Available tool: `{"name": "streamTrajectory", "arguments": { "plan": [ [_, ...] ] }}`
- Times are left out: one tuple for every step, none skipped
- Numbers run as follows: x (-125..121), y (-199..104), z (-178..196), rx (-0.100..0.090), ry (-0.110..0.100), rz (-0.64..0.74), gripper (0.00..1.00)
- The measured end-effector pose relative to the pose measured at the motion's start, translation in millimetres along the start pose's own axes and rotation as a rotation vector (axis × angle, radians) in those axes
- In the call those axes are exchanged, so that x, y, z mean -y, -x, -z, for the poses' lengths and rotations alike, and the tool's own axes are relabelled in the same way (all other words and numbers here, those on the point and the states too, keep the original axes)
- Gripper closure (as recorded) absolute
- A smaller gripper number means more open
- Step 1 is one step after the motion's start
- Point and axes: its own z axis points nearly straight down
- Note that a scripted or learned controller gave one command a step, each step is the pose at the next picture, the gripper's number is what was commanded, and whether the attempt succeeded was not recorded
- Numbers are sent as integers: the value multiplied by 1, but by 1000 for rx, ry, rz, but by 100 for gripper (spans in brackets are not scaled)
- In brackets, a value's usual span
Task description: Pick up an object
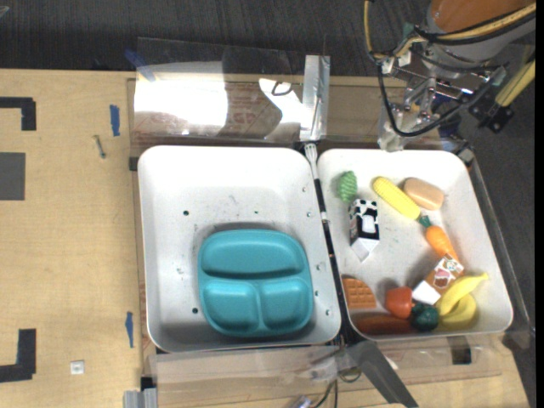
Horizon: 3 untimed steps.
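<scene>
— Gripper (429,100) at top right, hanging above the far rim of the right bin (491,228), tangled in cables. Open or closed: impossible to tell. Nothing visibly held.

— And something to pick up?

— Plenty, all in the right bin. Nearest the gripper: a long yellow piece (395,198) lying at a slant, touching a tan bun-shaped piece (423,193). Just left of those, a small green piece (347,185) near the bin's left wall and a black-and-white carton (365,219).

— Easy to handle?

— Probably toy food: likely light, stiff and smooth, so prone to slipping. Best bet, by the look of it: the long yellow piece, taken across its narrow middle, with care not to nudge the tan bun-shaped piece. Carton also promising, thanks to flat sides.

— Rest of the bin?

— Crowded along the near edge: an orange carrot (439,240), a small red-and-white box (446,272), a banana (461,298), a red tomato (399,300), a dark green piece (424,317), a waffle (359,291) and a brown sausage (382,322), many touching. Harder to reach cleanly.

— Left bin?

— Left bin (161,228) with one teal divided tray (253,280), lying flat toward the near side.
</scene>
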Motion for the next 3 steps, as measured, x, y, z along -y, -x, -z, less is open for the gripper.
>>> {"name": "streamTrajectory", "arguments": {
  "plan": [
    [-7, -2, 12, 0, 2, 127, 100],
    [-14, -11, 29, 0, 3, 255, 100],
    [2, -5, 27, 1, 4, 416, 100]
  ]
}}
